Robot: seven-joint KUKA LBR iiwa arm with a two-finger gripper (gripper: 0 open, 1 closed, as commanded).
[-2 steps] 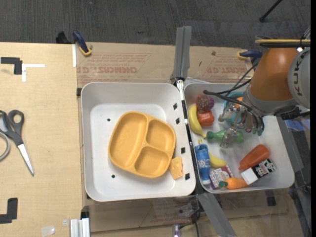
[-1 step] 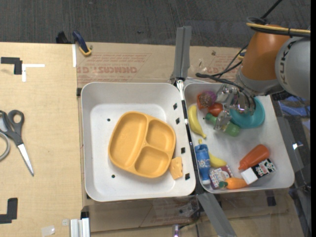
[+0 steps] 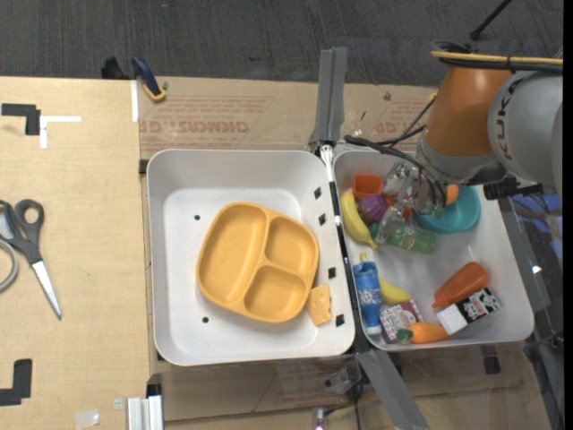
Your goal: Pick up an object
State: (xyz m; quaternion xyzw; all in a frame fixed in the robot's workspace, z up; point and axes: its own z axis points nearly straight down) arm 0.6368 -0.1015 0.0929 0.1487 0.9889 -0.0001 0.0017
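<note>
A: What does the figure show at the gripper (image 3: 407,200)?

B: It hangs low in the right bin (image 3: 515,267), toward 12 o'clock of that bin, over a crowded cluster: a clear bottle (image 3: 405,236), a purple toy (image 3: 372,208), a yellow banana (image 3: 354,219) and a teal bowl (image 3: 455,211). Whether the fingers are spread or pinching anything cannot be told; metal and clutter merge there.

A: Which thing is the likely target, and how does it lie?

B: Probably the clear bottle, just below the gripper. It lies on its side, long axis running roughly 3 to 9 o'clock; which end is the cap is not legible.

A: What could go wrong?

B: The neighbours press close, so closing fingers may catch the purple toy or the bowl rim instead. A round, smooth bottle grasped off-centre may roll or slip out. The banana, long axis 11 to 5 o'clock, could be nudged against the bin wall.
</note>
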